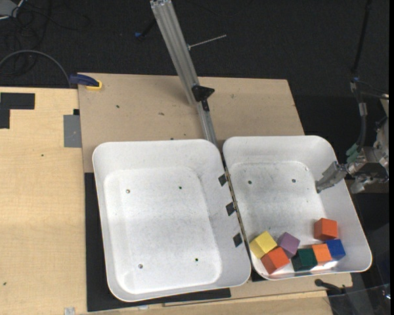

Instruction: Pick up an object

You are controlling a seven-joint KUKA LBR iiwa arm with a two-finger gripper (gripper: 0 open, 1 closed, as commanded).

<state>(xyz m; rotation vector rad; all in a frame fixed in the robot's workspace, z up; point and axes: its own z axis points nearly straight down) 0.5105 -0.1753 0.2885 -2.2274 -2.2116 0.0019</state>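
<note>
Several small coloured blocks lie in the front right corner of the right bin (276, 151): a yellow block (263, 243), a purple block (289, 243), a red-orange block (274, 260), a green block (305, 259), an orange block (322, 252), a blue block (336, 248) and a red block (326, 228). My gripper (327, 176) hangs over the bin's right rim, well behind the red block and apart from all the blocks. Nothing is visibly held in it. Most of the arm is hidden in the dark at the right.
The left bin (159, 151) stands beside the right one, with black clips (229, 208) along the seam. A slanted aluminium rail (183, 61) reaches from the back down to the bins. A blue and yellow clamp (87, 81) sits at the bench's back left.
</note>
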